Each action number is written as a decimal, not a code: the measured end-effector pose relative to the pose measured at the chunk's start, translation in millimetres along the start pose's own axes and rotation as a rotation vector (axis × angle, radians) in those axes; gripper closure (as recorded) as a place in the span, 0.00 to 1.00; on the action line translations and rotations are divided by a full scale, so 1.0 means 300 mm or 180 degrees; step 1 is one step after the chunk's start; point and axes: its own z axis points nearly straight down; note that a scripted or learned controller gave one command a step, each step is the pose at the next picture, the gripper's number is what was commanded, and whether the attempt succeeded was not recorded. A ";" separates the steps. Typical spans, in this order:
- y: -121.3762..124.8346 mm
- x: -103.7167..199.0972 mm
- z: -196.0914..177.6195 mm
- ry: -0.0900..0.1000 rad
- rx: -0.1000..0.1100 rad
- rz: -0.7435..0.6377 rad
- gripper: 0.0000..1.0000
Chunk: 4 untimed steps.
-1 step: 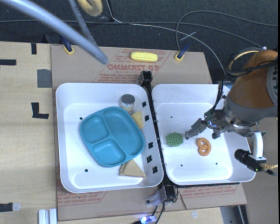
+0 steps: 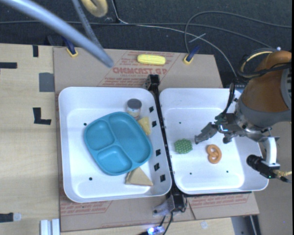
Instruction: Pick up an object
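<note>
In the right bin [image 2: 235,182] lie a round green knobbly object [image 2: 183,146] and an orange pretzel-shaped piece [image 2: 213,153]. My gripper [image 2: 205,134] hangs low over this bin, just right of and above the green object and up-left of the pretzel piece. It points left, toward the bin's middle. Nothing shows in it. Behind it at the right edge is the grey wrist with its orange band [image 2: 265,84].
The left bin [image 2: 71,146] holds a blue divided plate [image 2: 117,143], a small grey can [image 2: 134,105], a pale yellow piece [image 2: 145,126] and a tan wedge [image 2: 138,178]. A yellow corn-like item [image 2: 151,59] lies on the cardboard behind the bins. A grey pole [image 2: 54,18] crosses the top left.
</note>
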 end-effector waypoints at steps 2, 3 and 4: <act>-0.015 0.026 0.313 0.0002 0.0015 0.0003 0.00; -0.015 0.027 0.374 -0.0002 -0.0002 0.0002 0.00; -0.013 0.026 0.337 -0.0008 -0.0011 0.0003 1.00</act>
